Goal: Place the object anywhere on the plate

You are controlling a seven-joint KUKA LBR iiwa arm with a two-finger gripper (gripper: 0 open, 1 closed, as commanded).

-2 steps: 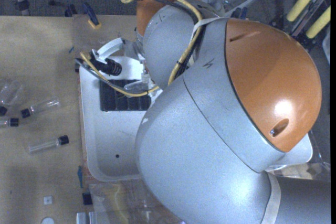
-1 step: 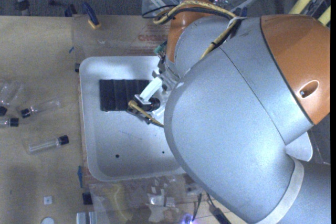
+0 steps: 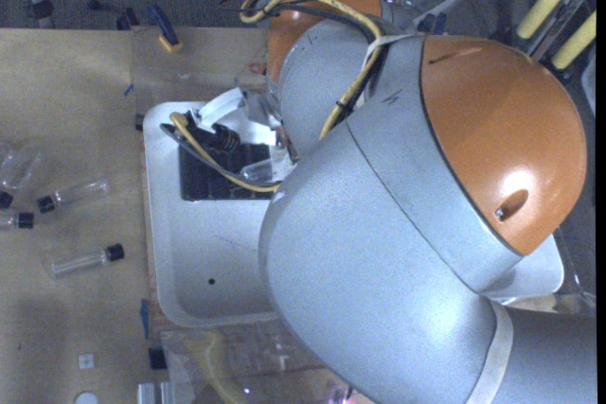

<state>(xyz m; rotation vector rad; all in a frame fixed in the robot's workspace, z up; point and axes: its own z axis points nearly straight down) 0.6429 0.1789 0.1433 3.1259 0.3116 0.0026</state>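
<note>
Arm [image 3: 407, 203] leans over the white bin [image 3: 166, 241], covering most of it. Gripper buried near ten o'clock; grip state: cannot tell. Object and plate hidden. Likely mid-reach; next move needs a confirmed grasp.

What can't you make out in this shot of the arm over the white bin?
- Gripper: in the camera view the arm covers it, so the state of the gripper is unknown.
- Plate and object: cannot be picked out; the arm covers most of the white bin.
- Dark patch in the bin: partly hidden by yellow cables, unidentifiable.
- Clear vials on the bench: too small to read.
</note>
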